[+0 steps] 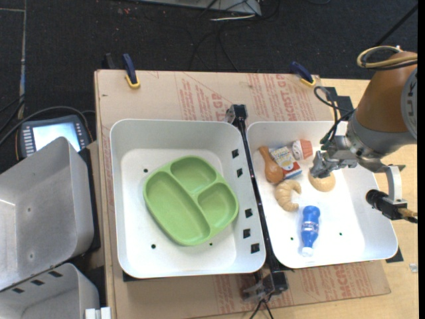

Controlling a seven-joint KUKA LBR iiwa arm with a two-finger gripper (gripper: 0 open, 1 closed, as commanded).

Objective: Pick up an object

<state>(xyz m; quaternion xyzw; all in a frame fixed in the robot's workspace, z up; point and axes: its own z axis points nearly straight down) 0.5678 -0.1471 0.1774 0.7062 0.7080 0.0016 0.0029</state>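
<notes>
The right bin [372,244] holds several small items. A tan round bun [323,183] lies near its middle, and my gripper [320,169] is down directly over its top edge. A croissant [287,195] sits to the left of the bun. Above that lie a brown pear-shaped piece [272,169] and a small white and red packet [291,157]. A blue bottle [309,228] lies toward the front of the bin. Nothing is seen lifted.
The left bin [126,231] carries a green divided plate [191,200]. A black divider [249,178] runs between the bins. The arm's orange and grey body [388,105] hangs over the right bin's far corner. Grey boxes [40,205] stand at the left.
</notes>
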